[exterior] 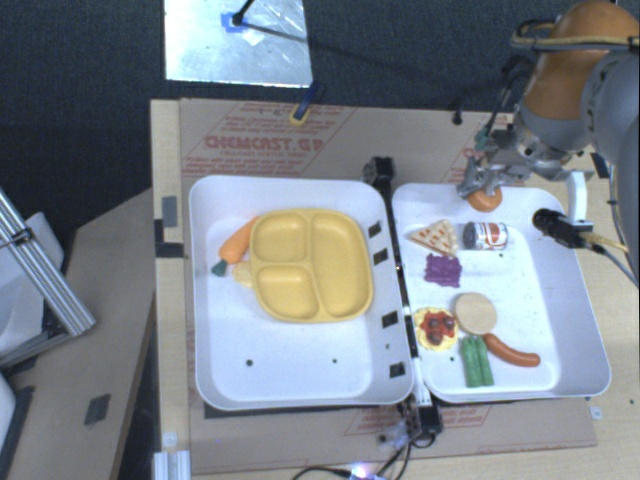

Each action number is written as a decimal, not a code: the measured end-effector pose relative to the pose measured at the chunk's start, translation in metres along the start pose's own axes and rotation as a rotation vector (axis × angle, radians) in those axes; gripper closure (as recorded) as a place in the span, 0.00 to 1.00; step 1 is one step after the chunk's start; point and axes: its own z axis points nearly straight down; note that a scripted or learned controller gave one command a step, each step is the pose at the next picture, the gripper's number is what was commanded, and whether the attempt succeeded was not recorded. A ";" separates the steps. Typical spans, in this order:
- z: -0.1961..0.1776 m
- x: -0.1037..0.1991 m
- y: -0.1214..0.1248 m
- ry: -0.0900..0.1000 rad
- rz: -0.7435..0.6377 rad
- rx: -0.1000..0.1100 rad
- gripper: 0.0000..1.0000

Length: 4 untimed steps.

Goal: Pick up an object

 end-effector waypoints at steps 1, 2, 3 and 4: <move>-0.040 0.000 0.002 -0.001 0.000 0.000 1.00; -0.050 0.051 -0.013 0.002 -0.004 0.004 1.00; -0.049 0.113 -0.029 0.003 -0.005 0.006 1.00; -0.033 0.165 -0.036 0.003 -0.004 0.007 1.00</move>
